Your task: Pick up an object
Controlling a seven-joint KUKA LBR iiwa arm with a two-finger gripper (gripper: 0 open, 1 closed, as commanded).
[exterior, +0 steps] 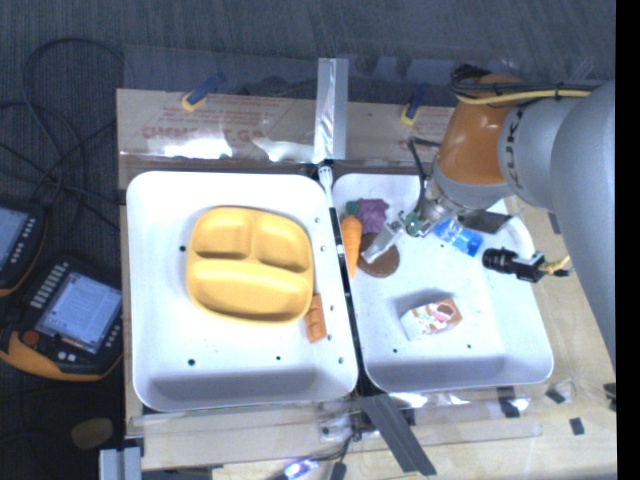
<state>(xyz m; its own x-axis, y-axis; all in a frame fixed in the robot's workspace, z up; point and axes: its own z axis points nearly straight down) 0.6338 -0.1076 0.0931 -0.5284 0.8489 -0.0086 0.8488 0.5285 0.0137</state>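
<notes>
Orange carrot (351,242) lies beside pincer (385,236), whose state I cannot tell.

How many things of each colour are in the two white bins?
Yellow: 1, the divided tray in the left bin
Orange: 2, the carrot on the wall between the bins and a smaller orange piece by the tray
Purple: 1, the purple lump
Brown: 1, the brown disc
Blue: 1, the blue item
White and red: 1, the small carton
Total: 7
</notes>
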